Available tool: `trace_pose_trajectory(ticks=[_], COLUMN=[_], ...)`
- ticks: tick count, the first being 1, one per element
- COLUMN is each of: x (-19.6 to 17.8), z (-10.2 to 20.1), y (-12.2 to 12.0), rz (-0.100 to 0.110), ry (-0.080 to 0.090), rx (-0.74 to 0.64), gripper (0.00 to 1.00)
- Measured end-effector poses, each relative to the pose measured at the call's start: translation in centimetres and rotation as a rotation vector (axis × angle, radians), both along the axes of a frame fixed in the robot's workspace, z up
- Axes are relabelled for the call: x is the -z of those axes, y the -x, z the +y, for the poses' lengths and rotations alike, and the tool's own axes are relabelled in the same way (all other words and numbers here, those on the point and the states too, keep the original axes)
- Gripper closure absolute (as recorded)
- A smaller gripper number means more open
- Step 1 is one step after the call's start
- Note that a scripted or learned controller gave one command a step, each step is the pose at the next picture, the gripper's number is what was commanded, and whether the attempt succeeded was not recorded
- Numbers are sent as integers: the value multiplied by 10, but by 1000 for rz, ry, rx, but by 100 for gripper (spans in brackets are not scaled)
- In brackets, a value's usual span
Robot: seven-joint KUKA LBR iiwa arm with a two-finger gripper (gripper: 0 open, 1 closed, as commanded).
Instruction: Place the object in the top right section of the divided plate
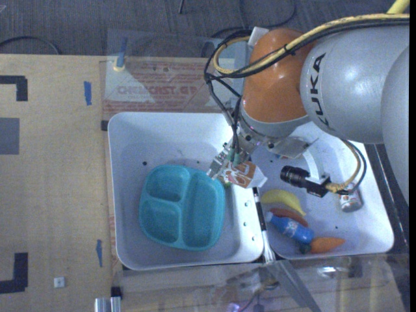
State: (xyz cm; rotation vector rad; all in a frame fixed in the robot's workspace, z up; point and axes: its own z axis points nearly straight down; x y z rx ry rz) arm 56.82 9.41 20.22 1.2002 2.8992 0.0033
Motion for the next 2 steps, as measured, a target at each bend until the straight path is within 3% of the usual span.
trace_pose_trajectory(ticks=[1, 2], x=[18, 11], z=[-35, 16], y=[45, 54], rz=[4, 1], ry=[0, 0], rx=[-32, -162], gripper=[100, 100])
